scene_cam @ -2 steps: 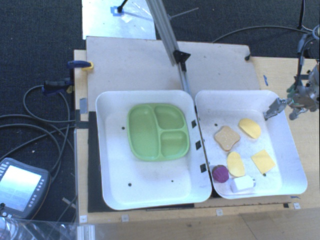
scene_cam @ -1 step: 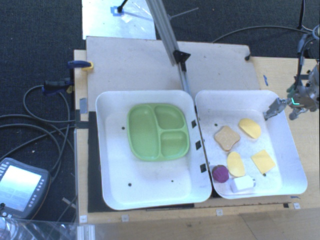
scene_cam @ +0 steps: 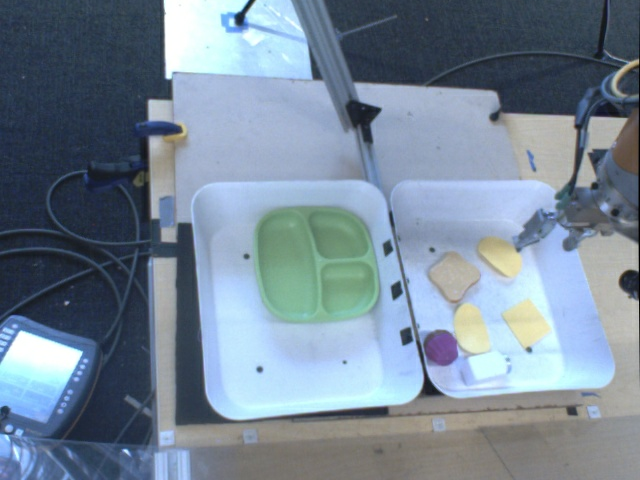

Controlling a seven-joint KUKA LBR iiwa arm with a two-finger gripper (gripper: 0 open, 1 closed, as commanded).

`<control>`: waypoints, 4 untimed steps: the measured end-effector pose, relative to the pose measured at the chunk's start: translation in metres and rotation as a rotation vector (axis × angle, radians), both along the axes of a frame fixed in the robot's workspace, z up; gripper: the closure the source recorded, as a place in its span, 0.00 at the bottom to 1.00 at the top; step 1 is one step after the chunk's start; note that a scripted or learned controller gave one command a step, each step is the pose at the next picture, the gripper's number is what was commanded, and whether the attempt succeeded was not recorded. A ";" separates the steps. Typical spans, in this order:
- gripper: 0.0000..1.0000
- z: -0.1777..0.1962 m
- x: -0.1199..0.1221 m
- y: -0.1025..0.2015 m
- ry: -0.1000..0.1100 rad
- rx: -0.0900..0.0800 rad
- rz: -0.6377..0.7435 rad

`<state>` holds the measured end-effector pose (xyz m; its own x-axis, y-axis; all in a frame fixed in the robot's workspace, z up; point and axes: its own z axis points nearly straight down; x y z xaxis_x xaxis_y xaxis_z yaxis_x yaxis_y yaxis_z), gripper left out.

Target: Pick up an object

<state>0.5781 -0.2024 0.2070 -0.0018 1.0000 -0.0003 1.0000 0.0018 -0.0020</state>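
The gripper [scene_cam: 535, 230] hangs over the right bin [scene_cam: 580, 298], just above a yellow oval piece [scene_cam: 499, 257]; whether it is open or closed cannot be told. Nearby lie a toast slice [scene_cam: 454, 276], a purple ball [scene_cam: 441, 347] and a yellow square [scene_cam: 526, 322]. A green tray [scene_cam: 317, 264] sits in the left bin [scene_cam: 225, 358].

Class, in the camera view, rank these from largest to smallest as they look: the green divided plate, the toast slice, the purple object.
1. Green divided plate, by far the largest.
2. Toast slice.
3. Purple object, the smallest.
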 end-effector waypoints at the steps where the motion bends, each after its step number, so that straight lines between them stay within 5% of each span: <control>1: 0.00 -0.063 0.000 -0.001 0.002 0.001 -0.001; 2: 0.00 -0.115 0.000 0.000 0.001 0.001 -0.001; 3: 1.00 -0.101 0.002 -0.001 -0.007 -0.001 -0.002; 4: 1.00 -0.055 0.004 -0.008 -0.008 -0.002 -0.002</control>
<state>0.5825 -0.2105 0.1519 0.0005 1.0000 -0.0023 1.0000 -0.0005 0.0062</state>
